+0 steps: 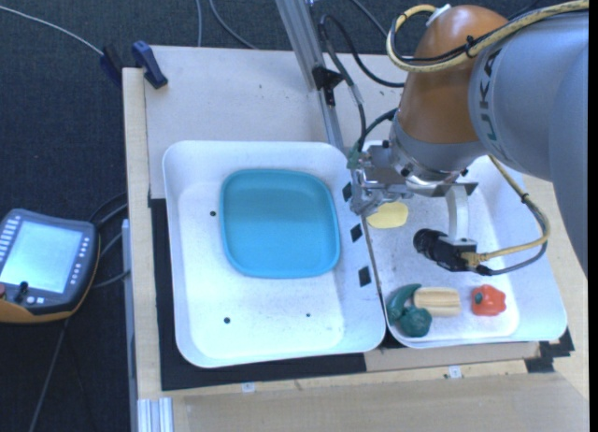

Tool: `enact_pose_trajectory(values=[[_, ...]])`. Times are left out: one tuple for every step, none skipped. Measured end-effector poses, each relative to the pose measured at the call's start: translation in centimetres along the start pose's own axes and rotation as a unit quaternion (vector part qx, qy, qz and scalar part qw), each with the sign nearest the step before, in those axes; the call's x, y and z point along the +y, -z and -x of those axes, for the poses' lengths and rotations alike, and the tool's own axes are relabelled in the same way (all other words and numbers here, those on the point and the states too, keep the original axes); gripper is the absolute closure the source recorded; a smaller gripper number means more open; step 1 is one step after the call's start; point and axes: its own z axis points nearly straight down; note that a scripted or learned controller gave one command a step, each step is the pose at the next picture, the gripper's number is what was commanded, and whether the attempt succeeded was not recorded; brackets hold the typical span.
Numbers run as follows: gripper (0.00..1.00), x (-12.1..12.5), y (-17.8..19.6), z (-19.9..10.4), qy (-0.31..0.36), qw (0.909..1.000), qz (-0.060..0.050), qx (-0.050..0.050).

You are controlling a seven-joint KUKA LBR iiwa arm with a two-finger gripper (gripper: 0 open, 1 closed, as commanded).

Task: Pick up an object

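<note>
The pale yellow oval piece (pixel 389 215) lies in the right white bin (pixel 542 290), hard by its left wall, midway between back and front edges, its long axis running roughly across the bin. The claw (pixel 371 198) hangs at its back-left side, toward that wall; whether it is apart or together I cannot tell. The wall crowds the left; bare floor opens rightward. A green lump (pixel 408 309), tan cylinder (pixel 438 301) and red round piece (pixel 487 300) sit well apart along the front edge
</note>
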Motion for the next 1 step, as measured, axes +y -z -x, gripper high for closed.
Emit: enact_pose_trajectory(values=[[1.0,0.99,1.08,-4.96,0.0,1.0,0.0,0.0]])
